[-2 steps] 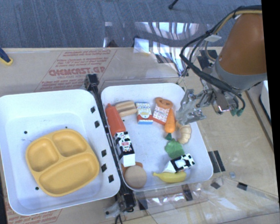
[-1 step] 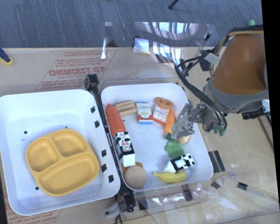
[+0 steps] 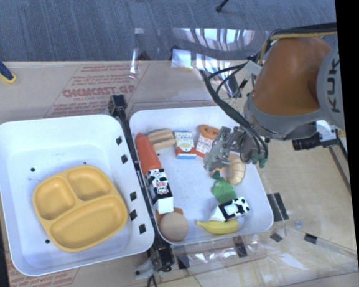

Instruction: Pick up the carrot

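Observation:
The carrot [image 3: 146,154], long and orange-red, lies along the left wall of the right bin [image 3: 256,164], pointing toward the back. Its near end touches a cow-patterned carton [image 3: 160,188]. My gripper [image 3: 220,157] hangs over the middle-right of the same bin, well to the right of the carrot and apart from it. It sits above a small red-and-white carton [image 3: 203,146] and a beige pastry [image 3: 237,172]. I see nothing of the carrot at the gripper.
The right bin also holds a bun [image 3: 161,138], a small milk carton [image 3: 184,144], an orange piece [image 3: 208,131], a green item [image 3: 222,191], a second cow-patterned carton [image 3: 236,208], a banana [image 3: 219,226] and an egg [image 3: 173,226]. A yellow divided plate [image 3: 79,208] lies in the left bin [image 3: 17,141].

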You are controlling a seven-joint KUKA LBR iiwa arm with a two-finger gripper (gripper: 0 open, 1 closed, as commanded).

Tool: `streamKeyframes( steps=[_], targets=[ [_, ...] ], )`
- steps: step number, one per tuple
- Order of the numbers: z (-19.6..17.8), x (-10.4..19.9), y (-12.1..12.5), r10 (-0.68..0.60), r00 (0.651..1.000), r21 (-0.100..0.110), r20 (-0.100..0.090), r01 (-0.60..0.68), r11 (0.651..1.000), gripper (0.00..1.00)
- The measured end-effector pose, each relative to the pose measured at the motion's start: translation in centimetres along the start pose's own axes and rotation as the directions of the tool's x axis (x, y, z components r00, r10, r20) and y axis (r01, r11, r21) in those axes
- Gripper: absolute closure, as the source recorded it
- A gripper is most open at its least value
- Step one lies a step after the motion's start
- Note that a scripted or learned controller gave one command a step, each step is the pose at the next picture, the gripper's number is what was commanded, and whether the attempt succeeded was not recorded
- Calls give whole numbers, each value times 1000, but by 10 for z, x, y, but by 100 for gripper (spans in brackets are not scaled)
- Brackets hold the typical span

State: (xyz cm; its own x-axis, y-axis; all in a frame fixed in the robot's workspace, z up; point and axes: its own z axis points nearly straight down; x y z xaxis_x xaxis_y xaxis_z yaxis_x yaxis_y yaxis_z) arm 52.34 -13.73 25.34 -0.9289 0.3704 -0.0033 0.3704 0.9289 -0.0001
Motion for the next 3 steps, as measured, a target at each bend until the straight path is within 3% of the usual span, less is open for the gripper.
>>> streamKeyframes(
  steps=[1, 2, 3],
  targets=[
    [29, 63, 30, 140, 990, 2, -8, -140, 990, 100],
    [-32, 38, -9, -241, 971, 2, 3, 241, 971, 100],
    [38, 20, -44, -551, 834, -3, -6, 551, 834, 100]
  ],
)
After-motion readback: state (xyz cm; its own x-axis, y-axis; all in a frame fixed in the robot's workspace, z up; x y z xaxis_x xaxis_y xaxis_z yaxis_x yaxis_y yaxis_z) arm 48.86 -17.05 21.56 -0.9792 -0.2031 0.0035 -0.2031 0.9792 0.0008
